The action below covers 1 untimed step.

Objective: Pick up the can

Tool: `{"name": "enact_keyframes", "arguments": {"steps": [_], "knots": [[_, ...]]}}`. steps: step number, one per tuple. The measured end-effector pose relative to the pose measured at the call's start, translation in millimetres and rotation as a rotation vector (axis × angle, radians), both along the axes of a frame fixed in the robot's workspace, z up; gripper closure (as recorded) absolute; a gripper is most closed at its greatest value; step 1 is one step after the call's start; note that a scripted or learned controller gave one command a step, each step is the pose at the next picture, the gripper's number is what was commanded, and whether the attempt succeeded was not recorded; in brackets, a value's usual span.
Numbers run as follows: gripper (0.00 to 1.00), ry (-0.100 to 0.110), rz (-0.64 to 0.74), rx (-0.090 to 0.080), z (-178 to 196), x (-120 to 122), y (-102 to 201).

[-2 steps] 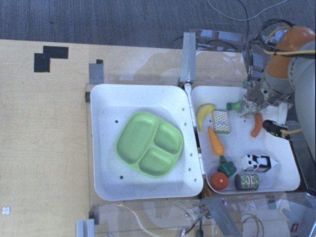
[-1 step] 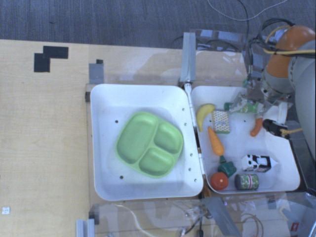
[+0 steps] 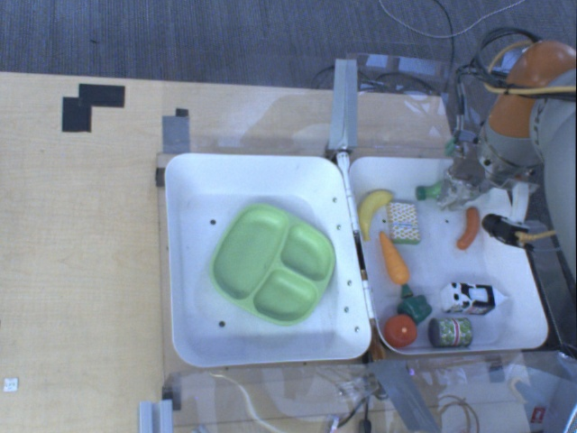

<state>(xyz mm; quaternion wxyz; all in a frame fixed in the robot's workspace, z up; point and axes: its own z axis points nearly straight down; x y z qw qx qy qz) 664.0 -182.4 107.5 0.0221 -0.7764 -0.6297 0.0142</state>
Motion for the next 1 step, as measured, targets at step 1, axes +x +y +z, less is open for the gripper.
{"name": "enact_keyframes", "arguments": {"steps": [1], "knots": [[0.00,-0.005,0.002,0.000,1.0,1.2,0.6]]}}
